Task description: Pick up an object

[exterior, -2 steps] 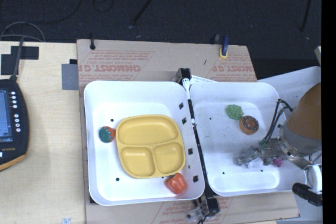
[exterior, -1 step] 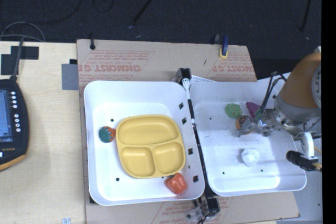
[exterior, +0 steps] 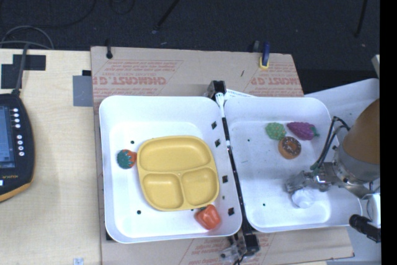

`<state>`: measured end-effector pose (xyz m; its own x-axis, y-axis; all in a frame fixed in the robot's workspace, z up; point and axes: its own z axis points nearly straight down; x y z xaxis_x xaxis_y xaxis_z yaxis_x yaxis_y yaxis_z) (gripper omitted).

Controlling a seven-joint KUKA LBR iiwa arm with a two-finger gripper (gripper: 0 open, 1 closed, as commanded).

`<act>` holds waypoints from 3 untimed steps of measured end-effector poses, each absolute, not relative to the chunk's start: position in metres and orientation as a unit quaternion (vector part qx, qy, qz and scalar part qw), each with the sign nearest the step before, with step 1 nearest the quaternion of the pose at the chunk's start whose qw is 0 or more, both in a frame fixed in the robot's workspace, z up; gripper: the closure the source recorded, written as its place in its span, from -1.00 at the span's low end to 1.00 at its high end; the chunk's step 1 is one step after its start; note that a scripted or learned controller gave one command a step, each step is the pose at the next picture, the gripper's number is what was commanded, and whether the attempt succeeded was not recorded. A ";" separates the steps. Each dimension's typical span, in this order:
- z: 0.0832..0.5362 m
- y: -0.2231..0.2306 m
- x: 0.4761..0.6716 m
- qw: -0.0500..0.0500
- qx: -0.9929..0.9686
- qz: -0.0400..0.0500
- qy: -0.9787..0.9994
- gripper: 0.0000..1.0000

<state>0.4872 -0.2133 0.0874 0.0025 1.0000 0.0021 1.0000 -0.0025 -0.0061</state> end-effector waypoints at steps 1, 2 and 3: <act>0.088 -0.213 0.537 0.000 -0.706 -0.001 -0.708 -1.00; 0.267 -0.127 0.479 -0.003 -0.705 -0.005 -0.709 -1.00; 0.268 -0.130 0.479 0.002 -0.707 0.001 -0.708 1.00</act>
